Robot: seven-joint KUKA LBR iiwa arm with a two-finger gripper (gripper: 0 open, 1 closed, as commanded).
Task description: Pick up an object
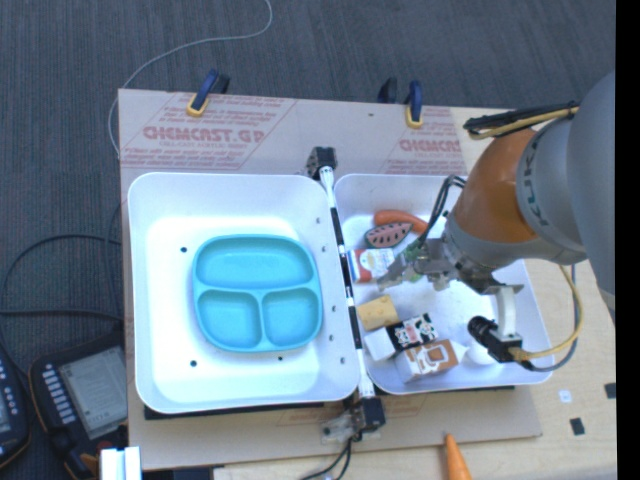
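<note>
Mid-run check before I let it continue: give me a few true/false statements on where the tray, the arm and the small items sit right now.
1. The blue tray lies in the left bin. True.
2. The small items are piled on the blue tray. False: they lie in the right bin.
3. The gripper is over the right bin. True.
4. The yellow block sits near the divider between the bins. True.
5. The tray has five compartments. False: it has three.

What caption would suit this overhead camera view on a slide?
Grey-and-orange arm lowers its end effector into the right white bin of small toys; a light-blue divided plastic tray fills the left bin.
</note>
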